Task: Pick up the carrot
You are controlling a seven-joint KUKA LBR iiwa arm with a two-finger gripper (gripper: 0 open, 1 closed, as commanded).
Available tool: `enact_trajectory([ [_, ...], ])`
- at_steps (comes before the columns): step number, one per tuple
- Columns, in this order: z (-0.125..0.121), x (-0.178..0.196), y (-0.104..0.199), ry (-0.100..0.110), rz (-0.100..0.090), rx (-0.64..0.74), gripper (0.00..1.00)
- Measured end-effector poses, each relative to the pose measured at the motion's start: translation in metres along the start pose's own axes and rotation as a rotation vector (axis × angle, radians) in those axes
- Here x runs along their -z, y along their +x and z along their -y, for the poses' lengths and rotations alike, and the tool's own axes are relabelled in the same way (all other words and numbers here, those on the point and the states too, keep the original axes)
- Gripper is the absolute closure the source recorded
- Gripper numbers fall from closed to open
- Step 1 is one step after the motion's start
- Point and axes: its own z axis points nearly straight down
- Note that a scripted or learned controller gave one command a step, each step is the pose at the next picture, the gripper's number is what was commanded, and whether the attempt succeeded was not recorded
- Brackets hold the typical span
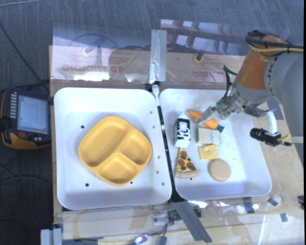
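Note:
The carrot (195, 115) is a small orange piece lying in the upper left part of the right bin (245, 188). A second orange piece (211, 123) lies just right of it, directly under the tip of my gripper (217, 112). The gripper reaches down from the right, its tip low over this second piece and a short way right of the carrot. The grey arm with its orange band (255, 68) rises behind it.
In the right bin lie a black-and-white carton (182, 131), a patterned square (209, 135), a cheese slice (208, 151), a pizza slice (185, 165) and a round cookie (220, 170). A yellow divided plate (116, 149) sits in the left bin (66, 188).

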Motion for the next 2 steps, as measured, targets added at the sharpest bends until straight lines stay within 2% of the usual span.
enact_trajectory([
  [1, -0.002, 0.012, 0.001, -0.004, 0.0, 0.0, 1.0],
  [2, -0.013, 0.125, 0.035, 0.006, -0.005, 0.291, 1.0],
])
